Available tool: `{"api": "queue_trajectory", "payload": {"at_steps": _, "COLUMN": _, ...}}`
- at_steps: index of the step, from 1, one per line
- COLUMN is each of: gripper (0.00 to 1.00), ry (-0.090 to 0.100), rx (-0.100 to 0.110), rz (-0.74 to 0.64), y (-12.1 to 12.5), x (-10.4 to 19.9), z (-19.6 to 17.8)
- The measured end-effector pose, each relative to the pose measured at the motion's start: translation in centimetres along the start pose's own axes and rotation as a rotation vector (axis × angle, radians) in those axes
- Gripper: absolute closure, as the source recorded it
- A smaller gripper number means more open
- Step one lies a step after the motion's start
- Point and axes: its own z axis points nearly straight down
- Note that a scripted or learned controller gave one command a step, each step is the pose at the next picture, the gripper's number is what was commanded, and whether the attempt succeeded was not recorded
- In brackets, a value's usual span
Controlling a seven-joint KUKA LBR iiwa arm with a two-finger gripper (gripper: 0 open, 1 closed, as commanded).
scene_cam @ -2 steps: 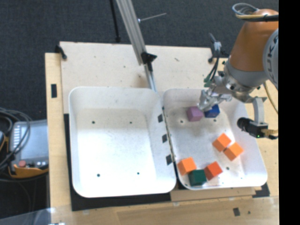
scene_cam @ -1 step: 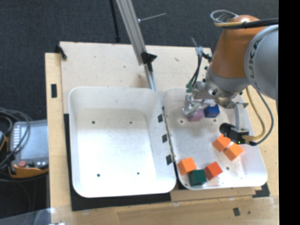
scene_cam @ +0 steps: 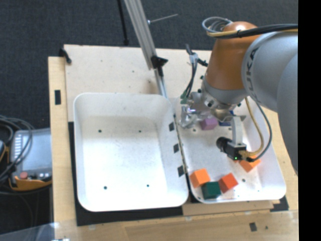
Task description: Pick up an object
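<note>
Two shallow white bins sit side by side on the bench. The left bin (scene_cam: 125, 152) has only a few dark specks on its floor. The right bin (scene_cam: 261, 187) holds the blocks and has the arm reaching into it from the right.

Five blocks can be counted in the right bin. One purple block (scene_cam: 208, 123) lies in the far part of the bin, just beside the gripper's tip. Three orange blocks lie nearer: one (scene_cam: 200, 176) near the bin's left wall, a second, redder one (scene_cam: 228, 182) just to its right, and a third (scene_cam: 249, 163) further right, partly covered by a black fitting on the arm. One dark green block (scene_cam: 211, 190) sits at the near edge, touching or almost touching the first two orange ones.

The gripper (scene_cam: 189, 115) hangs low over the far left corner of the right bin, close to the wall between the two bins. Its metal parts blur together, so I cannot tell whether it is apart or together. The purple block lies to its right, and whether the two touch is unclear.

An aluminium post (scene_cam: 142, 26) rises at a slant from behind the bins.
</note>
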Motion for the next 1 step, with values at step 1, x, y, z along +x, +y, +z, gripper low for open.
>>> {"api": "queue_trajectory", "payload": {"at_steps": 1, "gripper": 1.0, "ry": 0.002, "rx": -0.002, "rz": -0.003, "y": 0.03, "x": 5.97, "z": -0.28}}
